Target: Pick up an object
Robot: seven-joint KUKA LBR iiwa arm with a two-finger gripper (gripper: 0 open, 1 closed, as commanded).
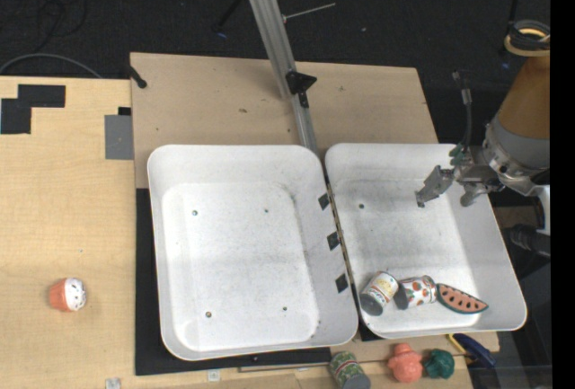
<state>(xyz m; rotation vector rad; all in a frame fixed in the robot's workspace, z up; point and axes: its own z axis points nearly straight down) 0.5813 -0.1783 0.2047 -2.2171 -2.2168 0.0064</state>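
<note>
Three objects lie along the right bin's (503,270) near edge: a can (380,292), a red-patterned can (415,292) and a watermelon slice (460,299). Above that bin's far right corner, the end effector (449,186) hangs released, grasping nothing.

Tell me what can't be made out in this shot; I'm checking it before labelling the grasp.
- Gripper, camera view: too small and blurred to tell its state or whether it touches the right bin.
- Arm: cut off by the right edge.
- Small can and patterned can: labels too small to read.
- Green can, pink toy, green toy: partly cut off by the bottom edge.
</note>
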